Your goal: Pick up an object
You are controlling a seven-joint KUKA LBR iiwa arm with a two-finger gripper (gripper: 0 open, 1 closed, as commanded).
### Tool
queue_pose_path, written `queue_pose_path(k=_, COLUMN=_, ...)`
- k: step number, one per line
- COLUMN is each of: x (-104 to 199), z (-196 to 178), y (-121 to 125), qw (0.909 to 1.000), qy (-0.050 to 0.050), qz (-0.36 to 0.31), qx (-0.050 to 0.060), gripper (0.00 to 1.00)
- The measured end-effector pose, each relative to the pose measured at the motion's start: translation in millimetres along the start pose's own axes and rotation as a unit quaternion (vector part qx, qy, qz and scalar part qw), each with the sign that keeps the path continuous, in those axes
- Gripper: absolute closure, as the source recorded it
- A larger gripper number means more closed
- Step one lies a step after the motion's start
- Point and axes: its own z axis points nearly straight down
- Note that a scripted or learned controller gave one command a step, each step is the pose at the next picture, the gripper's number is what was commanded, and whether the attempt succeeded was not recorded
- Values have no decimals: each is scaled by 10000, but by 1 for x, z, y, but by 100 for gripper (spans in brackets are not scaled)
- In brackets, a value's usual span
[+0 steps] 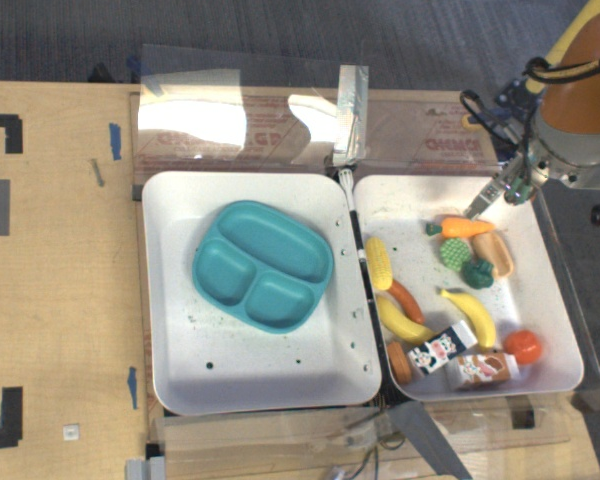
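The right bin (560,298) holds a heap of toy food. At its far side lie an orange carrot (461,228), a green broccoli piece (454,253) and a hot dog bun (495,251). Closer to the front are a corn cob (378,263), two bananas (401,319) (471,313), a red tomato (523,346) and a small milk carton (441,351). My gripper (480,205) hangs over the bin's far right part, its tip just above and right of the carrot. Nothing shows in its grasp.
A teal divided plate (265,265) lies in the left bin (170,348). A small brown bottle (480,369) and a red sausage (405,298) sit among the food. A metal divider (351,118) stands behind the bins. The arm's orange-banded wrist (580,103) looms over the right bin's far corner.
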Motion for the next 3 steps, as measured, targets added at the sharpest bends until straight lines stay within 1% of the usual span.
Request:
queue_pose_path(k=1, x=2, z=4, y=0, qw=10000, qy=32, qz=-5, qx=21, gripper=0)
queue_pose_path(k=2, x=-14, z=104, y=4, qw=9990, qy=12, qz=-453, qx=-6, gripper=0)
queue_pose_path(k=3, x=5, z=107, y=35, qw=9999, qy=40, qz=152, qx=47, gripper=0)
